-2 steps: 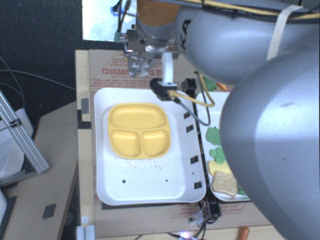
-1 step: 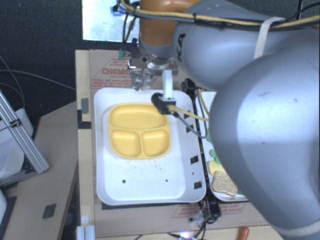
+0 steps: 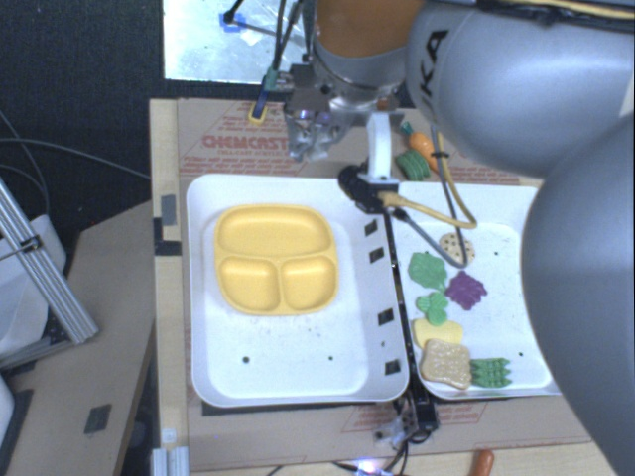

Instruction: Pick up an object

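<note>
A yellow three-compartment plate (image 3: 276, 259) lies in the left white bin (image 3: 298, 380). The right bin (image 3: 516, 216) holds small toy foods: a cookie (image 3: 453, 248), a green leafy piece (image 3: 428, 269), purple grapes (image 3: 464, 289), a slice of toast (image 3: 445, 363) and green beans (image 3: 490, 371). My gripper (image 3: 316, 139) hangs over the cardboard just behind the left bin's back edge, apart from every object. The wrist and cabling hide its tips. Nothing shows held beneath it.
A white bracket with a black end (image 3: 365, 181) reaches down over the divider between the bins. An orange and green toy (image 3: 417, 157) lies behind the right bin. The big grey arm covers the right bin's far right side. Metal framing stands at the left.
</note>
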Robot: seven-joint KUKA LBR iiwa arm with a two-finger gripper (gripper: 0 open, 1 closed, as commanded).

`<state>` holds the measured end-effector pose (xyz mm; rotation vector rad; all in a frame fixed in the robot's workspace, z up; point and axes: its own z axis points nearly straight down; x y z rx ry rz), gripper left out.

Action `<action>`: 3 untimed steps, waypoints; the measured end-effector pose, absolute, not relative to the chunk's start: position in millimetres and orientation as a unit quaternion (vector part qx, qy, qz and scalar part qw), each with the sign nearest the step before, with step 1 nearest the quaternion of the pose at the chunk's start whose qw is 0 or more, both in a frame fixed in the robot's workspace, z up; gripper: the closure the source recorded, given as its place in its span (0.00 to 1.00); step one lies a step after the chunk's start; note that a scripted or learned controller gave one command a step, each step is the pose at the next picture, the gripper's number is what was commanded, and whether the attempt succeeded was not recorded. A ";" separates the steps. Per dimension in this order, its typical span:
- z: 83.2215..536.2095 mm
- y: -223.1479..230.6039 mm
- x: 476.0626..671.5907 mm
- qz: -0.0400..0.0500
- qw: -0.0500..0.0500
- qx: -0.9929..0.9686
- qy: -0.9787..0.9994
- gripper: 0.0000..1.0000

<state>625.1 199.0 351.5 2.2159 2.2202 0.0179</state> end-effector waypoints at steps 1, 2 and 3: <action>343.6 199.4 625.1 0.001 0.001 0.706 0.708 0.00; 363.4 236.2 616.1 0.002 0.000 0.705 0.710 0.00; 119.2 223.0 666.0 -0.005 -0.002 0.707 0.707 0.00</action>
